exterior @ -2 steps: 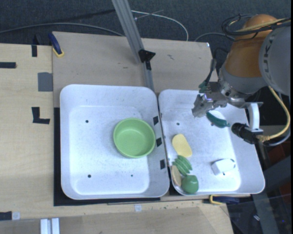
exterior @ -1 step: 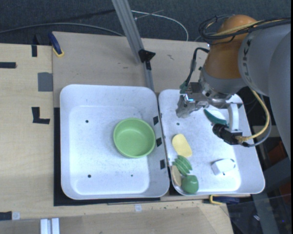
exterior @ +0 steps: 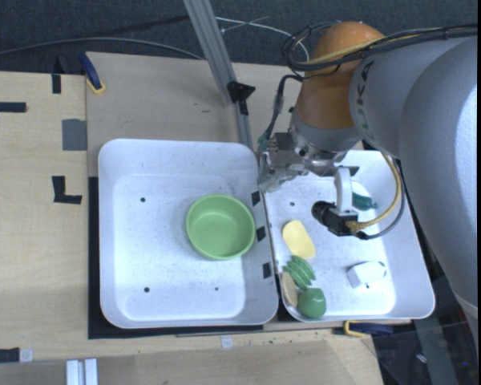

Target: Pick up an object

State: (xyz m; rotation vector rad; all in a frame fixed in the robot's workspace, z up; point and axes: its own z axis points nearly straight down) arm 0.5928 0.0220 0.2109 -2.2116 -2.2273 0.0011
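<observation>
Looking down on the bench [exterior: 40,239], I saw the arm [exterior: 433,119] reaching in from the right, its orange band [exterior: 337,62] above the wrist, with the gripper [exterior: 274,169] hanging over the back left corner of the right bin [exterior: 401,295], close to the wall it shared with the left bin [exterior: 120,239]. I could not tell how it stood or whether it had hold of anything; the wrist hid it from me. The left bin carried a green bowl [exterior: 220,227], upright, toward its right side and just beside the dividing wall. In the right bin a yellow piece [exterior: 297,239] lay near the left wall, with a green ridged piece [exterior: 301,271] just in front of it and a round green piece [exterior: 312,302] at the front left corner, those two touching or nearly so. A small white object [exterior: 365,274] sat apart toward the front right of the same bin. A black fitting [exterior: 330,217] with a cable hung from the arm over the bin's middle, and a white and teal part [exterior: 354,197] showed just behind it.
</observation>
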